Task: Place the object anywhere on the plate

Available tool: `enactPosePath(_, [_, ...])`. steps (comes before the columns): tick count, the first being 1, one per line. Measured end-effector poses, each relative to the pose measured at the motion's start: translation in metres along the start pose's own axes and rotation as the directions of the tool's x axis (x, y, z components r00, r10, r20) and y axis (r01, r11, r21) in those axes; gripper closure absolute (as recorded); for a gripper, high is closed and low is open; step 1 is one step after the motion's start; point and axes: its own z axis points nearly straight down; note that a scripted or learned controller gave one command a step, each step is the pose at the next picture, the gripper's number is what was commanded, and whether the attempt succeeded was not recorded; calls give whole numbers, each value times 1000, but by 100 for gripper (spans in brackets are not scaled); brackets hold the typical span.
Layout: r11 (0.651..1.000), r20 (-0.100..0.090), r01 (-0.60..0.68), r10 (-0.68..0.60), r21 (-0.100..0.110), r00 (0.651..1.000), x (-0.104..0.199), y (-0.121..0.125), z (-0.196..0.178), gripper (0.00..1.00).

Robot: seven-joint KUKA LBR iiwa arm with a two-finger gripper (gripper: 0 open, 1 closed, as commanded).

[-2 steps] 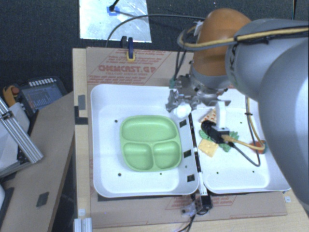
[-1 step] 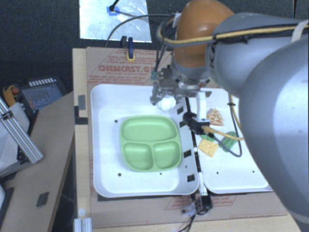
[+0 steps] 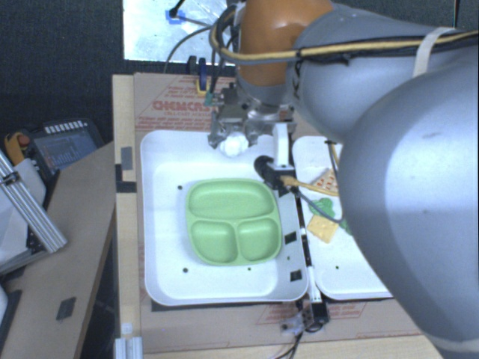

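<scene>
We find the claw (image 3: 230,136) over the far part of the left bin (image 3: 161,200), toward the bench's far edge. It hangs below the orange band (image 3: 281,21) of the arm (image 3: 404,148). Its housing and shadow crowd the tip, so we cannot tell whether the claw is wide or narrow. A small white lump (image 3: 234,146) sits right at its tip. White against the white bin floor, its outline is hard to make out, and we cannot say whether it is gripped, merely touched, or resting on the bin. It lies just beyond the far rim of the green plate (image 3: 228,200), apart from it. The plate has three compartments and sits in the middle of the left bin with nothing on it. The right bin (image 3: 352,275), toward the bench's right edge, is largely covered by the arm's grey bulk. In the strip left showing we make out a tan waffle-like piece (image 3: 323,179), a green scrap (image 3: 326,206) and a yellow wedge (image 3: 323,229), each partly cut off or too small to identify. Both bins rest on a cardboard sheet (image 3: 172,99) with red print, its lettering partly hidden behind the claw.
</scene>
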Motion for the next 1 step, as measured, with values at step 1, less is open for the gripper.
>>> enactPosePath(1, [1000, 2, -3, 3, 3, 1000, -3, -1, 0, 0])
